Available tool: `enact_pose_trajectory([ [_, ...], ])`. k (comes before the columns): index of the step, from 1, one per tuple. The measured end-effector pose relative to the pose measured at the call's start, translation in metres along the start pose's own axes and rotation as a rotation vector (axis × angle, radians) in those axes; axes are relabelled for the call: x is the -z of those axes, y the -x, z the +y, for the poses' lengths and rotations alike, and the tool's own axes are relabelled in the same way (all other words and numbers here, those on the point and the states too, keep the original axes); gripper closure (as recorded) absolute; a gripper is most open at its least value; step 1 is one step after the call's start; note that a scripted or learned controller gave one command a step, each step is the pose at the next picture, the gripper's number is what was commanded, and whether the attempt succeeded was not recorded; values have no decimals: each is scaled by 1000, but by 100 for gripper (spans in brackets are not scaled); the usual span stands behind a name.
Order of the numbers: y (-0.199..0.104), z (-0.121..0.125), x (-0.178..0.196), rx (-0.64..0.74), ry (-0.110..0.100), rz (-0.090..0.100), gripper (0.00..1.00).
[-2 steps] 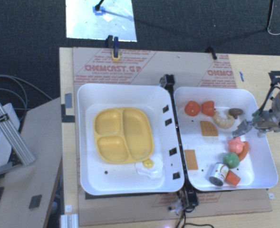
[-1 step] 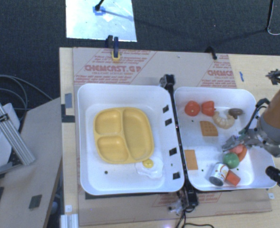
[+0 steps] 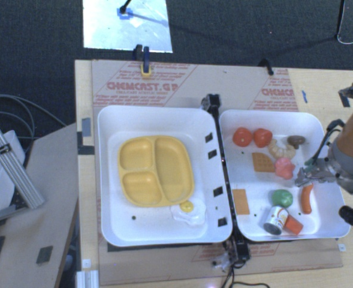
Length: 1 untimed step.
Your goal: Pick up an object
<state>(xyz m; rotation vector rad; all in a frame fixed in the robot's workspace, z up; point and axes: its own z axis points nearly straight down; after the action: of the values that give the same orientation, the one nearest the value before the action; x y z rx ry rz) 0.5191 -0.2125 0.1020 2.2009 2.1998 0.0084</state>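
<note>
In right bin point(image 3: 320, 125): two tomatoes point(image 3: 252, 137), two crackers point(image 3: 262, 161).

arm point(image 3: 351, 143) cut off at right edge, end effector point(image 3: 308, 174) fingers indistinct

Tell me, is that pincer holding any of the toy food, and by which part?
It cannot be told. The pincer sits low in the right bin, beside the pink toy and above the sausage, but nothing shows clearly between its tips.

Grey arm point(image 3: 351, 155) w/ orange band.
</note>
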Motion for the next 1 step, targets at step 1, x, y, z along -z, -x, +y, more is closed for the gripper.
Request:
enact_pose_trajectory([
  [1,-72,51,-19,13,-22,20,100],
])
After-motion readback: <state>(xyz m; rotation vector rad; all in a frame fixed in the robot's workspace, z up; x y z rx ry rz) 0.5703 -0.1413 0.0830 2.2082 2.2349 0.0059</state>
